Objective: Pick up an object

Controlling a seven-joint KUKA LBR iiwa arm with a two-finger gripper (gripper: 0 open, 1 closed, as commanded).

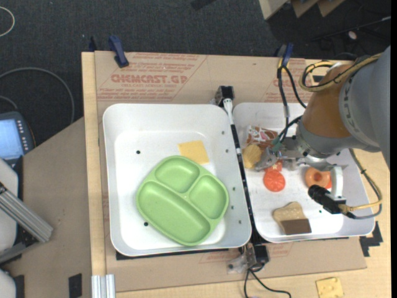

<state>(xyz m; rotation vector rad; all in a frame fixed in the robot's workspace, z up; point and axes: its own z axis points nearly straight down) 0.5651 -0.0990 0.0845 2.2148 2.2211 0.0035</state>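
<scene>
Orange stuff is what I'm after here: the end effector (277, 158) sits low in the right bin (347, 228), near its left wall, just above the red-orange ball (274, 180). Can't tell from my feed what it's doing at the tip, too much clutter. A yellowish lump (251, 156) crowds it on the left, which probably explains the tight approach. The brown block (291, 218) sits near the front edge, well clear. Left bin (118, 166) just has the green divided plate (182, 198) and a yellow square (193, 151).
</scene>
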